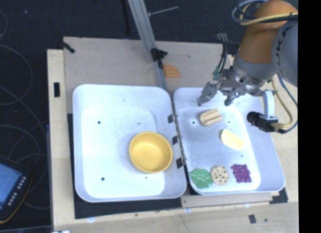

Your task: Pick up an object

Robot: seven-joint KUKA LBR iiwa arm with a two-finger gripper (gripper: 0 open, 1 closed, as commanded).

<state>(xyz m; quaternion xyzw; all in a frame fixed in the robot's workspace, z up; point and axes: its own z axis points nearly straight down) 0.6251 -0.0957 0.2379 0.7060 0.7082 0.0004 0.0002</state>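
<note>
Right bin: tan bread roll, oblong; pincer just above, spread wide, holding nothing.

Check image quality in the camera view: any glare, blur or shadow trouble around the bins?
Camera view: the white bins are bright, near washed out; the yellow bowl casts a soft shadow; small items like the cookie are soft, low in detail; the gripper looks slightly blurred; the surrounding floor is dark.

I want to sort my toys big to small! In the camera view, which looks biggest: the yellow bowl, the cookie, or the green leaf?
1. Yellow bowl, clearly biggest.
2. Green leaf.
3. Cookie, only slightly smaller than the leaf, so that order is unsure.
</note>
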